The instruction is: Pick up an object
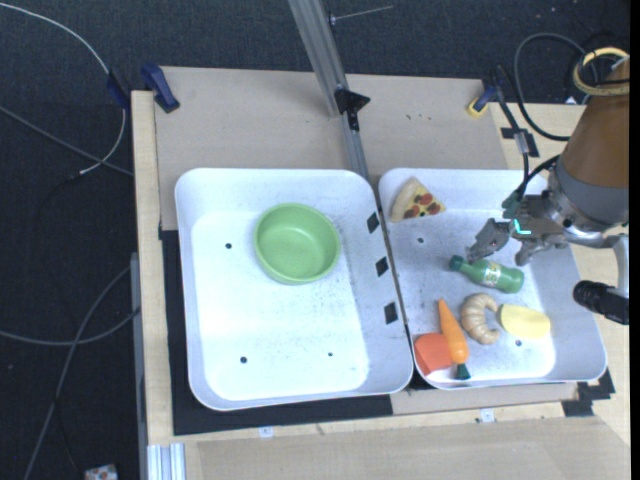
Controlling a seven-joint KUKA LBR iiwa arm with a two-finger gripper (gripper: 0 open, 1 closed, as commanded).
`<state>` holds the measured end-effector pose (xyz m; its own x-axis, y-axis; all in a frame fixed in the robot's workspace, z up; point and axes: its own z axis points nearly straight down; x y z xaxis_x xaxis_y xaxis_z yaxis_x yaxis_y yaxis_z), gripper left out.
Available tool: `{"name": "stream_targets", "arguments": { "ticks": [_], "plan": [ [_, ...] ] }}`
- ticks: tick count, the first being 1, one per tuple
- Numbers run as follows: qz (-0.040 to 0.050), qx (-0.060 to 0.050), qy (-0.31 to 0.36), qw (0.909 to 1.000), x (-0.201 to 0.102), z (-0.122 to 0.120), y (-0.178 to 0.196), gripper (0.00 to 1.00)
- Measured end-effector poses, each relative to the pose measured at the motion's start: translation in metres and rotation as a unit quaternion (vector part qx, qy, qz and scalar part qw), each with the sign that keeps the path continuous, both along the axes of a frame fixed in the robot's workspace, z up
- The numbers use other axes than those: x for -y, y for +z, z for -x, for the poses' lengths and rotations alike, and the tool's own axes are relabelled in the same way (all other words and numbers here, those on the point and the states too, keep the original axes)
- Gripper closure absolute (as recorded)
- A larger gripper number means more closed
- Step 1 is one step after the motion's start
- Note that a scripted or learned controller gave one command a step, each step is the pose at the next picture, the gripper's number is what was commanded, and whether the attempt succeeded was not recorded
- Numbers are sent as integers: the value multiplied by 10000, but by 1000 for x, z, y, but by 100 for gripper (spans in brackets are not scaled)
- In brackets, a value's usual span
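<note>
The right bin (pixel 560 368) holds several small items: a pizza slice (pixel 415 201) at its far left corner, a green bottle (pixel 488 273) lying on its side in the middle, a tan croissant (pixel 480 318), a yellow piece (pixel 525 321), an orange carrot (pixel 452 333) and a red block (pixel 432 353) near the front. My gripper (pixel 510 243) hovers just beyond the bottle, open, its fingers spread with nothing between them.
In the left bin (pixel 220 368) sits a green bowl (pixel 296 242). A metal rail (pixel 322 43) slants down to the divider between the bins. Black cables (pixel 530 128) trail near the arm at the right.
</note>
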<state>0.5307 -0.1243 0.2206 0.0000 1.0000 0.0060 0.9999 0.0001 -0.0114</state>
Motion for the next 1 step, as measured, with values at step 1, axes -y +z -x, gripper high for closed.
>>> {"name": "stream_targets", "arguments": {
  "ticks": [1],
  "plan": [
    [2, 18, 2, 10000, 0, -1, 2, 0]
  ]
}}
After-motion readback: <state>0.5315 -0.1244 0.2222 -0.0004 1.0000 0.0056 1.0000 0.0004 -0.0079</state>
